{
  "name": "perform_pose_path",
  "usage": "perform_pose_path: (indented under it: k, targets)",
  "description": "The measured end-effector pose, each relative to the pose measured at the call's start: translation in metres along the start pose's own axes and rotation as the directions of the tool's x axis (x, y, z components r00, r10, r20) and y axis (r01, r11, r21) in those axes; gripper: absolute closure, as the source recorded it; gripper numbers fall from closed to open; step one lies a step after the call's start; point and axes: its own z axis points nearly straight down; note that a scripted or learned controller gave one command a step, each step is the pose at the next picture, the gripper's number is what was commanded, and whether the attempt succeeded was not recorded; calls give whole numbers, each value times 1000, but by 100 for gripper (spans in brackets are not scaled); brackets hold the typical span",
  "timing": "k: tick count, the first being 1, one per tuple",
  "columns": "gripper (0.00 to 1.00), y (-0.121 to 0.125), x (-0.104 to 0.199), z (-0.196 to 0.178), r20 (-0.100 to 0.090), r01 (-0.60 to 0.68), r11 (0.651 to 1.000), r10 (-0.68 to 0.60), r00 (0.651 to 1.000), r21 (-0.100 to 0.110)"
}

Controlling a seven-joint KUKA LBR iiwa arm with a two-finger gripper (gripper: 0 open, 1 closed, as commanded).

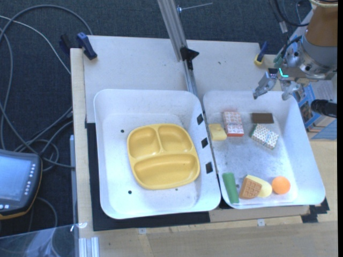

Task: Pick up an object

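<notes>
- End effector (pixel 274 90) released, holding nothing, above right bin (pixel 300 138) far edge.
- Brown block (pixel 262 118) and patterned box (pixel 265 136) just below it, near right wall.
- Bare floor mid-bin; yellow plate (pixel 162 156) in left bin (pixel 107 143).

Two white bins (pixel 107 143), one yellow divided plate (pixel 162 156), seven small objects (pixel 233 123) in the right bin.

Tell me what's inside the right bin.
The right bin holds a yellow block, red box, brown block, patterned box, green stick, waffle and orange ball. Anything beneath them is covered.
</notes>
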Motion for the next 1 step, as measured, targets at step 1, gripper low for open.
perform_pose_path:
  k: [1]
  targets:
    - [0,5,1,44,0,0,1000,0,1000,3]
